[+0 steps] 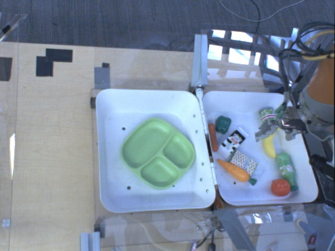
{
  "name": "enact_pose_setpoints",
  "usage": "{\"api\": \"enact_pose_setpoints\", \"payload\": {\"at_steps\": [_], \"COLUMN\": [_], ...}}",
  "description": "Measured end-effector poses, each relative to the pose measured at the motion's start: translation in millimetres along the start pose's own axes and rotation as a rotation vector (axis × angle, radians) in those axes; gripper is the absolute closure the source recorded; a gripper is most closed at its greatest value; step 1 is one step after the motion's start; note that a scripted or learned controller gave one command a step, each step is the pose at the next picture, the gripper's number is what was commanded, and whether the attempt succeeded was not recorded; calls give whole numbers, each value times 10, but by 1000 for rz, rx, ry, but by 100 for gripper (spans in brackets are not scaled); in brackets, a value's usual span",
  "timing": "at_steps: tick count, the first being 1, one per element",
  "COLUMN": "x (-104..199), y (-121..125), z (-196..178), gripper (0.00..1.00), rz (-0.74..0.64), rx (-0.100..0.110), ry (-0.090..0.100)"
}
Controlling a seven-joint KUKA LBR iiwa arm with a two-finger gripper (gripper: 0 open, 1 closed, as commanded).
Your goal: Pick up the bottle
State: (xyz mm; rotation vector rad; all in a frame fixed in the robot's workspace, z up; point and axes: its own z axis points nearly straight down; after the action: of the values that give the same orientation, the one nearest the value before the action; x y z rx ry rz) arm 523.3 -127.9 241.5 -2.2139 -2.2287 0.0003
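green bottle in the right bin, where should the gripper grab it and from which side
Grip the green bottle across its middle, coming straight down. It lies flat, long axis running near to far, so fingers close across its width. Tomato and banana crowd its ends.

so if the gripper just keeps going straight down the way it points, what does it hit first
Most likely the yellow banana, which lies just under the gripper. The green bottle lies further along, nearer the camera. Depth is hard to judge from this slant.

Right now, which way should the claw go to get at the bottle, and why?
Probably shift toward the near edge of the right bin: the claw hangs over the banana's upper end, while the green bottle lies beyond the banana, beside the tomato.
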Motion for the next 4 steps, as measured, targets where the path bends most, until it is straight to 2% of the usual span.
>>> {"api": "enact_pose_setpoints", "payload": {"at_steps": [1,2,3,4], "x": [-628,-627,-651,-648], "y": [-352,-351,-319,-297], "z": [516,515,1375,1285], "gripper": [0,0,0,100], "rz": [49,48,93,91], "rx": [-1,-1,-4,-6], "ry": [-1,0,-1,-1]}}
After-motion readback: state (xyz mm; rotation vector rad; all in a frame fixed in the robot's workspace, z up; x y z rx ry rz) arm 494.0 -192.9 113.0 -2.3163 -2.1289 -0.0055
